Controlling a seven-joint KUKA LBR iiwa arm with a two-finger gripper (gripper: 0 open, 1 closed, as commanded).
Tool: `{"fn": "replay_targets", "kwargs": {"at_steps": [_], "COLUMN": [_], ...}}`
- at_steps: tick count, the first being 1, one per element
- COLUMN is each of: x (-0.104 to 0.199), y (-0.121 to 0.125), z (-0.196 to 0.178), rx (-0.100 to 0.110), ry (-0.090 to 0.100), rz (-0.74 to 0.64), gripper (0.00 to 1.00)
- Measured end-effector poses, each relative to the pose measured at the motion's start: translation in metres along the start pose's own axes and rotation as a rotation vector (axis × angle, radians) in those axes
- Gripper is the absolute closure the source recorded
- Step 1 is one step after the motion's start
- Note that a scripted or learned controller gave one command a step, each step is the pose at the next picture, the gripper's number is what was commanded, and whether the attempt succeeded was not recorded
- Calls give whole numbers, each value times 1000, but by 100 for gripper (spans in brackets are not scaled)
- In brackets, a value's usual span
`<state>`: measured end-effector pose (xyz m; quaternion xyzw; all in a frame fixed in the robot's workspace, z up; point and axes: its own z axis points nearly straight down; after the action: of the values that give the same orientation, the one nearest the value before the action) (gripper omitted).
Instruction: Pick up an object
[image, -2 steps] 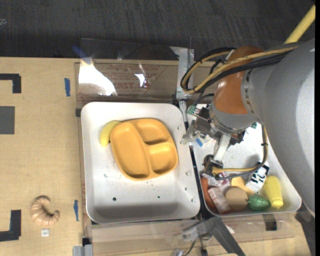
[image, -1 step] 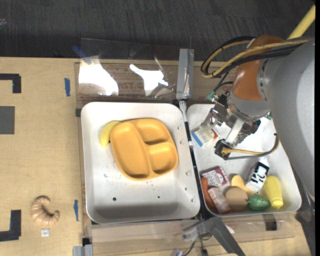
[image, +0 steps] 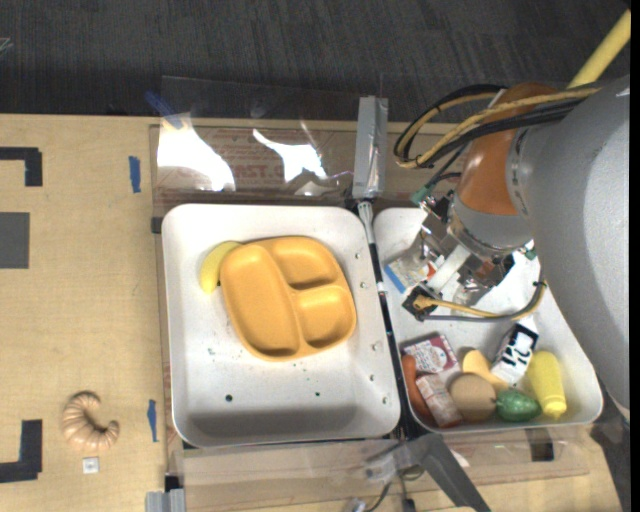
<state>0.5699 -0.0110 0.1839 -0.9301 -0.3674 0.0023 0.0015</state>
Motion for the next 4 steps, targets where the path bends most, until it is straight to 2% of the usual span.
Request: {"fn": "replay_targets", "kwargs": {"at_steps": [1,2,3,4], "x": [-41,-136,-134,-67], "y": [14,14,12,-26], "z": [0,98,89,-1], "rx": [-1,-7,-3,0], "ry": [1,5,5,7], "rz": [549,520,518,545], "gripper": [0,0,100,100]}}
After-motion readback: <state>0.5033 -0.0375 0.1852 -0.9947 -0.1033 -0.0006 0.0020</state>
